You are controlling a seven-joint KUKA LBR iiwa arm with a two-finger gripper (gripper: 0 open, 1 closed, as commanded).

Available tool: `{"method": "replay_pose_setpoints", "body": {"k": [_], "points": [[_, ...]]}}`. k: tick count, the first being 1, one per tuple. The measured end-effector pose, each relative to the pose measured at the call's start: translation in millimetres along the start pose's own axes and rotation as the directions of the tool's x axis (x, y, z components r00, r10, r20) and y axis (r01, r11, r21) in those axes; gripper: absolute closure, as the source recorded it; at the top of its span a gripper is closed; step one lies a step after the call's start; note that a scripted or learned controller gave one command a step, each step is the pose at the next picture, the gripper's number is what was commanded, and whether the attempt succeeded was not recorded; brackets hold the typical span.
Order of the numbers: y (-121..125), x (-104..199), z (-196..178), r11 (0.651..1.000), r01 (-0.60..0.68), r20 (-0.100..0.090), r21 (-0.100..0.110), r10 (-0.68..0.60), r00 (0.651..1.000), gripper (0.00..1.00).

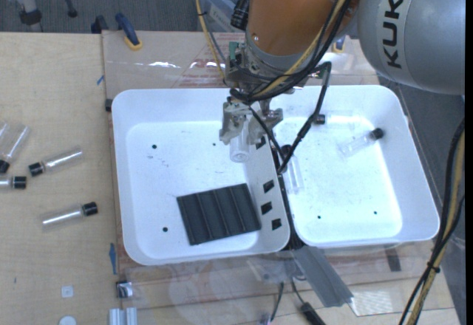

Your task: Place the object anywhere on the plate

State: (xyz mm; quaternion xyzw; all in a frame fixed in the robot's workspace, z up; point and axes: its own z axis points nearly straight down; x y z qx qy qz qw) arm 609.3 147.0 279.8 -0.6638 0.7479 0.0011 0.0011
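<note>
From above, the gripper (pixel 240 140) hangs over the left bin (pixel 140 161), closed on a clear plastic vial (pixel 239 150) held upright between its metal fingers. The dark ribbed rectangular plate (pixel 217 213) lies flat below it, apart. Another clear, black-capped vial (pixel 360 140) lies in the right bin (pixel 384 205).

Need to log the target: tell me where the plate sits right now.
In the camera view, the dark ribbed plate lies flat in the left bin, near its front edge, below and left of the claw.
</note>
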Motion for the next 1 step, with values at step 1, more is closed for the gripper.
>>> {"method": "replay_pose_setpoints", "body": {"k": [1], "points": [[24.7, -15.2, 11.3, 0.997, -0.079, 0.0, 0.0, 0.079, 0.997, 1.0]]}}
